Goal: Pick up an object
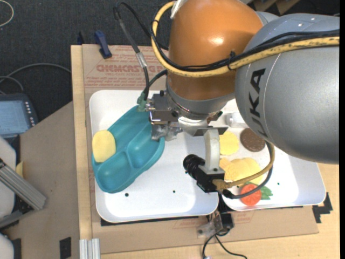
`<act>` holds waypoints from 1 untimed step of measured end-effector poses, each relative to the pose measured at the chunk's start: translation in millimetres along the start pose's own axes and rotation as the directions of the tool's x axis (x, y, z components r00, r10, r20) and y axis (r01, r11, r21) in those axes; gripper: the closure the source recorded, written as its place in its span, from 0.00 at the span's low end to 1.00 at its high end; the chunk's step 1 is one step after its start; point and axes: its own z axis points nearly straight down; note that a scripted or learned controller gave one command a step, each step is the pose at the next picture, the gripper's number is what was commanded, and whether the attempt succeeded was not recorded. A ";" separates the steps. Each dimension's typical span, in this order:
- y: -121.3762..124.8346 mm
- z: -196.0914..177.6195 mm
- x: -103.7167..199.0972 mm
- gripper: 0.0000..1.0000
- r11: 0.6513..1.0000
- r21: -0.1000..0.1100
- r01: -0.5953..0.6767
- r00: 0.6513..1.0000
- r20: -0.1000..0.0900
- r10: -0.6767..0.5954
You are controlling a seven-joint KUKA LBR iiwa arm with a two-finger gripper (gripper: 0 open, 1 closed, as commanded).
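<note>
Nearest the lens is the arm (291,90), its grey link and orange band covering the upper right of the frame. Beneath the wrist, at frame centre, the claw (163,124) sits at the upper right rim of the teal dish (132,150). The wrist hides its tips, so it cannot be told whether it is apart, together or clamped, nor whether it touches the rim.

The dish lies in the left bin (161,198), running from centre toward lower left. A yellow oval piece (103,144) rests at the dish's left edge. In the right bin (302,190), lower right, lie a brown disc (252,140), pale yellow pieces (240,169) and a red piece (250,194), close together.

Assessment: the dish is the likely object. It looks like light, stiff moulded plastic, smooth and probably slippery. The thin raised rim is the only sound hold, and a grip near one end may let it tilt. The oval piece may roll off when the dish is lifted.
</note>
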 end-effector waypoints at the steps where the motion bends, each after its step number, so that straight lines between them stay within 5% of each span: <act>1: 40.6 10.5 -67.8 1.00 1.000 -0.004 -0.011 1.000 0.000 0.011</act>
